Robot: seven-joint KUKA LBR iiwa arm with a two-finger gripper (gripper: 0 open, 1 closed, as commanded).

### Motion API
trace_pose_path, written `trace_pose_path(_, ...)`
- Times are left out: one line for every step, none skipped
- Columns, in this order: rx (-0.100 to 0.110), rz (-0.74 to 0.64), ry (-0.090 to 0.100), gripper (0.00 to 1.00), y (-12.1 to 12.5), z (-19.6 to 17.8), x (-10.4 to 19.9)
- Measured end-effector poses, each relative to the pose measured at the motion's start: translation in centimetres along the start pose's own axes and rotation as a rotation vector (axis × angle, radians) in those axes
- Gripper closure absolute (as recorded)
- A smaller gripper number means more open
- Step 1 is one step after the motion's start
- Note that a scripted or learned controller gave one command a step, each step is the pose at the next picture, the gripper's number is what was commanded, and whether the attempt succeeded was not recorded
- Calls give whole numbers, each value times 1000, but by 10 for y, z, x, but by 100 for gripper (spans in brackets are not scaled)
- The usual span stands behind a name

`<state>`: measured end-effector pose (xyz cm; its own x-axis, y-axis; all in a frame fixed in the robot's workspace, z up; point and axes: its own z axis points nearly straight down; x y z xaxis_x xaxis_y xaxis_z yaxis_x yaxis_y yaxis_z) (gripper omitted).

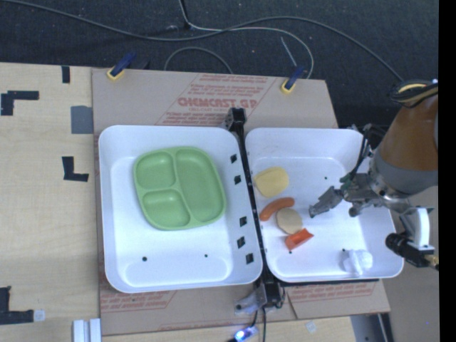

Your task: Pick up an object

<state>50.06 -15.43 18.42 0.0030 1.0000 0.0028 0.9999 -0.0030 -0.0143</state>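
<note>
My gripper (335, 206) hovers over the middle of the right bin (313, 142), reaching in from the right, open with nothing between its fingers. Just left of it lie a yellow lumpy piece (271, 181), an orange sausage-shaped piece (276, 208), a beige round piece (289, 221) and a small red wedge (298, 239). The nearest fingertip (315, 209) is a short way right of the beige piece and apart from it. A white crumpled object (357, 261) rests in the bin's front right corner.
The left bin (114, 191) holds a green divided plate (179, 187). A black divider (246, 191) runs between the bins. The grey and orange arm (410, 148) covers the right bin's right edge. Cables cross the dark floor behind.
</note>
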Motion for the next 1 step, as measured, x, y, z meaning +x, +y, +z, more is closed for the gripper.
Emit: trace_pose_path(-10, -4, -2, 0, 3, -5, 0)
